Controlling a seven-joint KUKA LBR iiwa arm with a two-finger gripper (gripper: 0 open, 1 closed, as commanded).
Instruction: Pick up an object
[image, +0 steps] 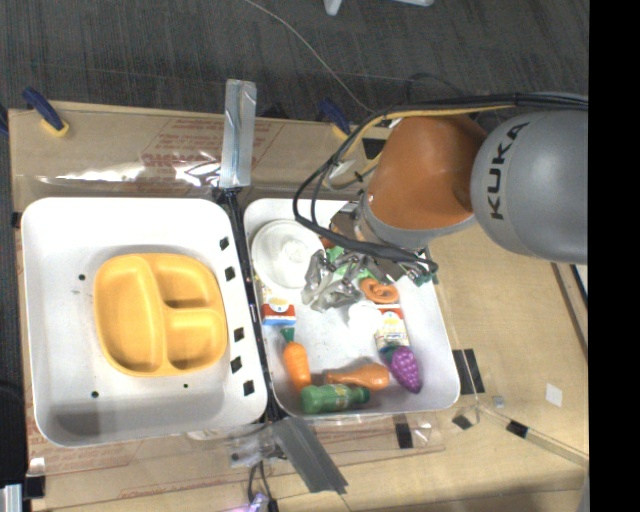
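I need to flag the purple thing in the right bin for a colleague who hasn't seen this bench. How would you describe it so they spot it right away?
Start at the right white bin, the one under the arm. Look to its near right corner, below the gripper. The purple grape bunch lies there beside a small carton and an orange-brown toy; it is the only purple, knobbly piece in the bin.

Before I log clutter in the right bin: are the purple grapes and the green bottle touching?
Apart. The camera view shows bare white bin floor between the purple grapes and the green bottle.
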